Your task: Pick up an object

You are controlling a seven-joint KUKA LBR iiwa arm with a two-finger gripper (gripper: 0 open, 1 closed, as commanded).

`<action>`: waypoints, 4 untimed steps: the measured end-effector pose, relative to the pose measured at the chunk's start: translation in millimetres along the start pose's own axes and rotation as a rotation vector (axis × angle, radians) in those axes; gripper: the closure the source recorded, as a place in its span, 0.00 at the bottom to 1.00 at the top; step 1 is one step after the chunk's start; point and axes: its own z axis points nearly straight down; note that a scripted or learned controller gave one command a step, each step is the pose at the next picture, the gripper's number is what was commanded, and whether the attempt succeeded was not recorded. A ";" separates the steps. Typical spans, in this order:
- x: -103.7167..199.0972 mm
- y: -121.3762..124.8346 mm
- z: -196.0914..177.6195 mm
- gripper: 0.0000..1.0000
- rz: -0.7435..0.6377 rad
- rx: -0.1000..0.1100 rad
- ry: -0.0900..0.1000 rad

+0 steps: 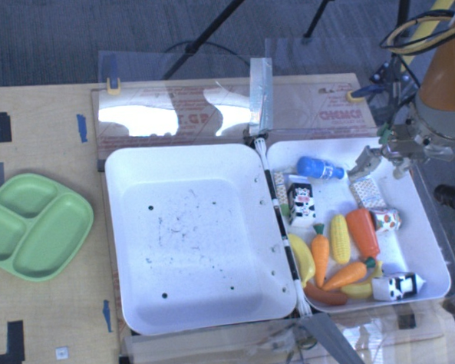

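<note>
The right bin (435,238) holds several toy foods. A blue bottle (319,168) lies at its back, with a cow-print carton (301,201) just in front of it. Further forward are a banana (301,257), an upright carrot (320,252), a corn cob (339,238) and an orange-red vegetable (361,232). A second carrot (345,275) and another cow-print carton (395,286) lie near the front wall. My gripper (382,164) hangs over the bin's back right part, above a small patterned packet (369,192). It is open, with nothing between its fingers.
The left bin (127,176) stands beside the right one, its floor bare but for dark specks. A green divided plate (34,225) sits on the bench at far left. Clear plastic panels (177,115) rise behind the bins. Cables and the arm's orange band (440,80) are at the upper right.
</note>
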 end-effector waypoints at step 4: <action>-34.4 34.7 143.9 0.00 -0.232 -0.002 -0.001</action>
